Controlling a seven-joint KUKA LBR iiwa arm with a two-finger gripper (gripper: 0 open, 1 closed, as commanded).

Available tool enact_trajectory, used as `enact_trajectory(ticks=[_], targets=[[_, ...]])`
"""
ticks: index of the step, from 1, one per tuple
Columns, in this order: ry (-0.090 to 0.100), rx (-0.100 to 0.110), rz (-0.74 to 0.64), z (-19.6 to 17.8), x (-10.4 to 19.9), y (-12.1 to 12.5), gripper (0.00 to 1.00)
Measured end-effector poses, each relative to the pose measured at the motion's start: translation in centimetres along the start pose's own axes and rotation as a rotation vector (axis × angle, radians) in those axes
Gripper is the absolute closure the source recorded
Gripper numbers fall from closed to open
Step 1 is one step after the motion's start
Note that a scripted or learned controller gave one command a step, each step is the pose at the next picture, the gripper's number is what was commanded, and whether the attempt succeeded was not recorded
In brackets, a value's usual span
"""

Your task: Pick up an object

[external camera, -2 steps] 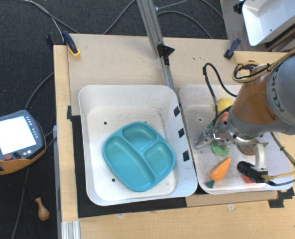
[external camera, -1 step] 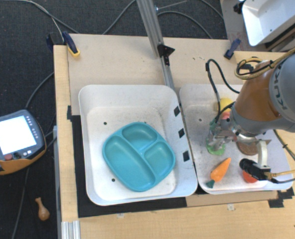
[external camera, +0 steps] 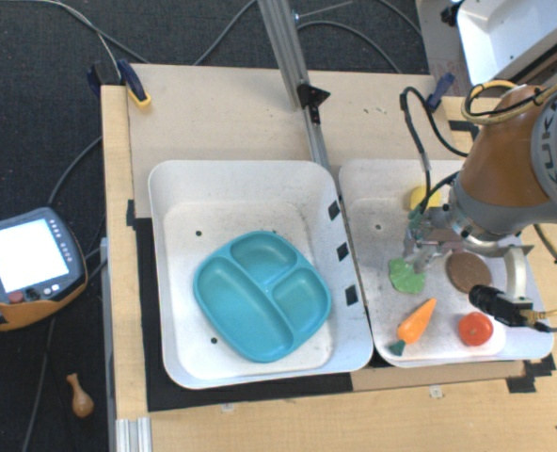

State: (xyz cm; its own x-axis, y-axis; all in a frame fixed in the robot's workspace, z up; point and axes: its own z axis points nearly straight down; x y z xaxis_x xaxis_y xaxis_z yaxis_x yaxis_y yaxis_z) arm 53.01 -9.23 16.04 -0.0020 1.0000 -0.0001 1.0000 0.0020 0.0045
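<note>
My gripper (external camera: 417,254) reaches down into the right bin (external camera: 377,217) from the right, with its fingers open just above a small green object (external camera: 406,278). Nothing sits between the fingers. An orange carrot (external camera: 415,320) lies near the bin's front edge, and a red tomato (external camera: 476,329) rests to its right. A brown round disc (external camera: 467,271) lies under the wrist, partly covered. A yellow object (external camera: 418,197) peeks out behind the gripper, mostly hidden by the arm.
The left bin (external camera: 180,205) holds a blue divided plate (external camera: 262,295). A metal pole (external camera: 293,59) slants up from between the bins. A teach pendant (external camera: 24,266) lies off the bench at left.
</note>
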Motion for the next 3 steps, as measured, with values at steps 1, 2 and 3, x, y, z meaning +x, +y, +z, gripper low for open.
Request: enact_trajectory(ticks=[1,2,3], targets=[[0.0,0.0,0.0,-4.3,0.2,0.0,1.0],[0.0,0.0,0.0,-6.6,0.2,0.1,1.0],[0.003,0.002,-0.005,-7.6,5.9,0.6,1.0]])
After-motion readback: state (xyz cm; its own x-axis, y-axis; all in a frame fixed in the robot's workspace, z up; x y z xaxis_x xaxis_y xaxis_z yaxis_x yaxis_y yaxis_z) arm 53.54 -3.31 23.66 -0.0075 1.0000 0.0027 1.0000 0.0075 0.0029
